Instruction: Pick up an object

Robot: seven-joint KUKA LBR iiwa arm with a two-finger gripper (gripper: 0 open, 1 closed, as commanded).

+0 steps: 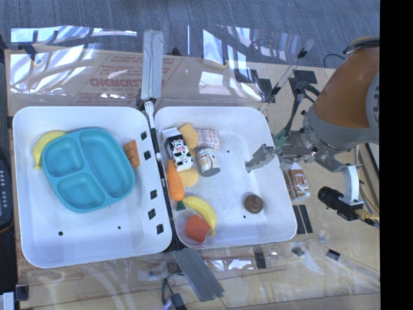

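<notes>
Hanging over the right bin (271,218) near its right wall, gripper (259,158) carrying nothing visible; whether clenched or released cannot be told at this size. Closest loose target: brown round object (253,203), just below and slightly left of the tool, alone on bare floor, well apart from the clutter by the left wall. Best approached straight down, centred, clear of the rim. Farther left: banana (200,209), carrot (175,181), small can (206,161). Crowded together there, so likely harder to take cleanly.
</notes>
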